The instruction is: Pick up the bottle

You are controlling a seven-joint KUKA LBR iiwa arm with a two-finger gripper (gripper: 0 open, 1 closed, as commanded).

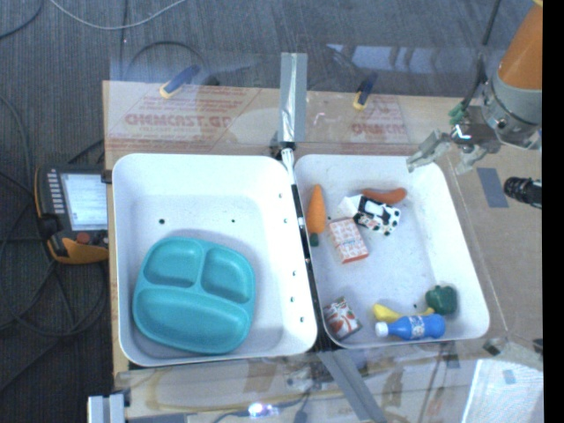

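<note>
Bottle point(411, 328): lay flat by right bin's point(461, 227) near wall, long axis along it, white cap leftward, touching yellow toy point(386, 312). Hand point(445, 145): open, empty, over bin's far right corner.

Around the blue bottle point(411, 328), lying along the near wall of the right bin point(458, 227), room is tight: a yellow piece point(388, 311) touches it behind, a green toy point(442, 300) crowds its base end, and a small carton point(341, 317) sits beyond its cap. Farther back, bare bin floor lies open.
</note>
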